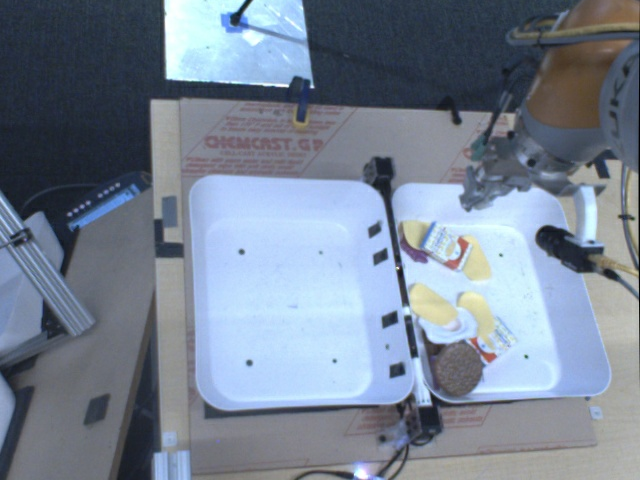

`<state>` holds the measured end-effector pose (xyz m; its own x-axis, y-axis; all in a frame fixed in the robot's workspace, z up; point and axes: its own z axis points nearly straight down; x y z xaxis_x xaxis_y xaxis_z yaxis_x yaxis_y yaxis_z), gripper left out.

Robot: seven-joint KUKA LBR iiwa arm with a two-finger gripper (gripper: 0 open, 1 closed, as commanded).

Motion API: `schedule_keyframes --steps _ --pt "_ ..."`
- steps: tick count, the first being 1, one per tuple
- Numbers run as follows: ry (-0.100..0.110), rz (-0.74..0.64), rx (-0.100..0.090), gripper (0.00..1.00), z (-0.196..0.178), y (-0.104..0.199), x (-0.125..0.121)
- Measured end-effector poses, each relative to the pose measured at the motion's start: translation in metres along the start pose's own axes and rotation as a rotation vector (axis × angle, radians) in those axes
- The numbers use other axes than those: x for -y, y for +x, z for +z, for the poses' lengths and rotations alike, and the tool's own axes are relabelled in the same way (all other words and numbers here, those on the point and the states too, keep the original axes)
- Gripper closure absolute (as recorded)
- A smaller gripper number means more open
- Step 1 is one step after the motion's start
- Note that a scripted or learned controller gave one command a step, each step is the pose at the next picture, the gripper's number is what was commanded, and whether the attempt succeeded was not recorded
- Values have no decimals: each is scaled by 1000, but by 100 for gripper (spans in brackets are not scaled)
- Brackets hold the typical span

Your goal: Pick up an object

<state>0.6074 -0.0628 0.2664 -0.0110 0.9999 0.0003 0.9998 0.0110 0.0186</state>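
My gripper (478,194) hangs above the far edge of the right bin (560,368), its dark fingers pointing down with nothing visible between them. Below and left of it lies a small red and white packet (446,244) on a yellow piece (481,260). Nearer the front sit another yellow piece (432,303), a white cup-like item (446,321), a second packet (494,339) and a brown round patty (456,368). All of these lie in the left half of the right bin.
The left bin (292,288) stands beside the right one, split from it by a black-clipped divider (398,278). Both rest on a cardboard sheet (260,138). A shiny metal plate (236,26) lies at the back, and a grey rail (40,278) at the left.
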Motion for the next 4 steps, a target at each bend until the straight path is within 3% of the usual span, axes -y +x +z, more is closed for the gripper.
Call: schedule_keyframes --steps 1,2,3,4 --pt "8 -1 -2 100 -18 61 -65" --pt "10 -2 -4 100 -74 151 -62" --pt "14 1 -3 100 -100 215 -54" --pt "10 2 -4 100 -159 276 -67"
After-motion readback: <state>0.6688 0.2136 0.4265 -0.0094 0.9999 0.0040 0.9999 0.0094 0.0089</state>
